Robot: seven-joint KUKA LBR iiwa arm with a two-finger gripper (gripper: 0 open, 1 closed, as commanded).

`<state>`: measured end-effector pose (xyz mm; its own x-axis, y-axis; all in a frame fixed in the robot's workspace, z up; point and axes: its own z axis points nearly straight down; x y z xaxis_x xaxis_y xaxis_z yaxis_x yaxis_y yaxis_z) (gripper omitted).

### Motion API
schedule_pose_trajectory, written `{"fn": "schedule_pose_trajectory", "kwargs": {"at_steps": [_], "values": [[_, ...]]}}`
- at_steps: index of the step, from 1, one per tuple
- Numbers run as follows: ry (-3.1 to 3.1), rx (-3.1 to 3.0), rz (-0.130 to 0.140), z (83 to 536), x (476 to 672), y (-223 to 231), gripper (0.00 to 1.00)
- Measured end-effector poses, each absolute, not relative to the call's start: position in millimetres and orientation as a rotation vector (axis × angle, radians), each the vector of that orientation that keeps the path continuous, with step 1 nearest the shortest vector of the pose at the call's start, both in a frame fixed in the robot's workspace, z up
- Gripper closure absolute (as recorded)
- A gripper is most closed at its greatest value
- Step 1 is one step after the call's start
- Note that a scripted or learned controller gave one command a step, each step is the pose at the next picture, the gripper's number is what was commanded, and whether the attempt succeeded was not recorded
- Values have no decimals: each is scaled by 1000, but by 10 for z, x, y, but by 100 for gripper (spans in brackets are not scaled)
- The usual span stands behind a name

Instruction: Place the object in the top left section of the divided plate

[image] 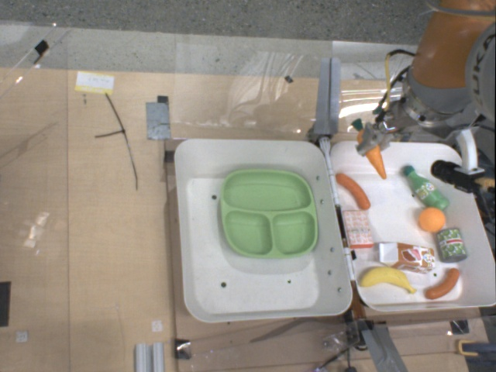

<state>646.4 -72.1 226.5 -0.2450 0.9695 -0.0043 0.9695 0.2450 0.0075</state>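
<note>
Carrot [377,161] in end effector [373,141], above right bin's [465,301] rim.

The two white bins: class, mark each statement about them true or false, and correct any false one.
1. The green divided plate lies in the left bin. True.
2. The banana lies on the plate. False: it lies in the right bin, near its front edge.
3. A toy carrot hangs point down at the gripper, over the right bin. True.
4. The orange rests against the banana. False: they lie apart, with a small carton between them.
5. The green bottle lies in the right bin. True.
6. A sausage fills the plate's top left section. False: all three sections hold nothing.
</note>
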Motion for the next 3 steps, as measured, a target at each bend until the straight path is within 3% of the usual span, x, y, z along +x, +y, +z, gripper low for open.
{"fn": "schedule_pose_trajectory", "kwargs": {"at_steps": [1,2,3], "values": [[2509,1886,4,1911,5650,-260,100],[2565,1808,6,1914,5153,257,100],[2563,1810,6,1915,5154,251,0]]}}
